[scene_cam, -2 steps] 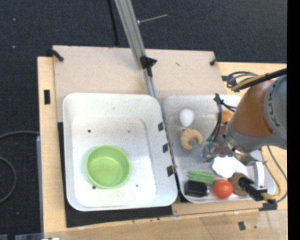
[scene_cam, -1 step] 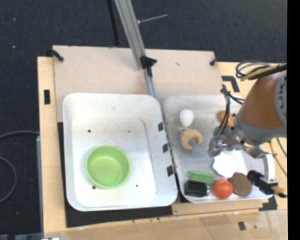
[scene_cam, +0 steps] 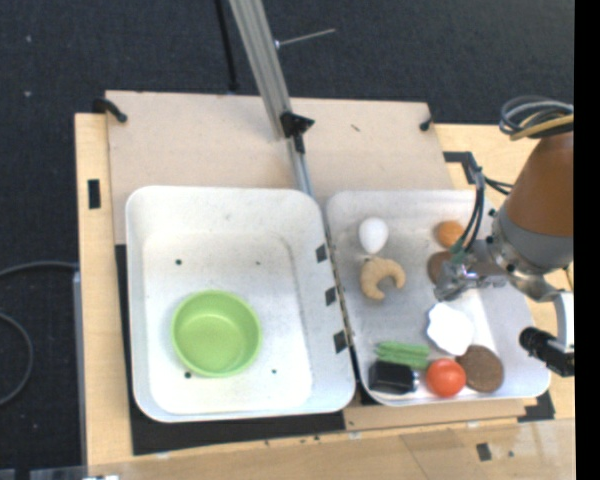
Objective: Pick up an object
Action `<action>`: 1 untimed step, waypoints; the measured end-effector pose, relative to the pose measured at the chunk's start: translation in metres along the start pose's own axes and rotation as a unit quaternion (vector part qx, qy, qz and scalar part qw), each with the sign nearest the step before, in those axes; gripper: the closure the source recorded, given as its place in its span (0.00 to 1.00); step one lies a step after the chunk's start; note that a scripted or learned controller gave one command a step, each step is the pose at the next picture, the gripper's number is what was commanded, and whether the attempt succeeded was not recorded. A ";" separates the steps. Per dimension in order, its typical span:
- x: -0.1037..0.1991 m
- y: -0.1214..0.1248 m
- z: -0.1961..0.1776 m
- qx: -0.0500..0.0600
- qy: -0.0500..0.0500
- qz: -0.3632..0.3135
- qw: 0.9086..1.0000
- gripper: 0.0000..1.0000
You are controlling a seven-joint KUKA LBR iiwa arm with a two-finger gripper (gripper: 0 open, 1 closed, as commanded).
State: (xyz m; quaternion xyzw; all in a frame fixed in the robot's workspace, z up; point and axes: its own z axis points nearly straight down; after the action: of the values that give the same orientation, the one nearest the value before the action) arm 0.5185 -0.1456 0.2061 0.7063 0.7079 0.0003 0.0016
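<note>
Grey arm [scene_cam: 536,230] low over right bin [scene_cam: 405,208]; claw [scene_cam: 458,280] near brown lump [scene_cam: 440,266]; claw state cannot tell; nothing lifted yet; pick remains.

left bin [scene_cam: 160,218]: open but for green bowl [scene_cam: 216,333] | right bin [scene_cam: 405,213]: crowded near front

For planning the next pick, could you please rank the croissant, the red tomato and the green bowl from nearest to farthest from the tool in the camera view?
From the tool:
1. Croissant, to its left, right bin.
2. Red tomato, that bin's near edge.
3. Green bowl, left bin.
</note>
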 end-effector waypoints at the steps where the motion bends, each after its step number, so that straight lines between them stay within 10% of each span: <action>1: -0.001 0.001 -0.047 0.000 0.000 0.000 1.000 1.00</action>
State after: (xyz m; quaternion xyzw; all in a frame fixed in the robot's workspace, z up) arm 0.5198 -0.1469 0.2532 0.7061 0.7081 0.0003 0.0017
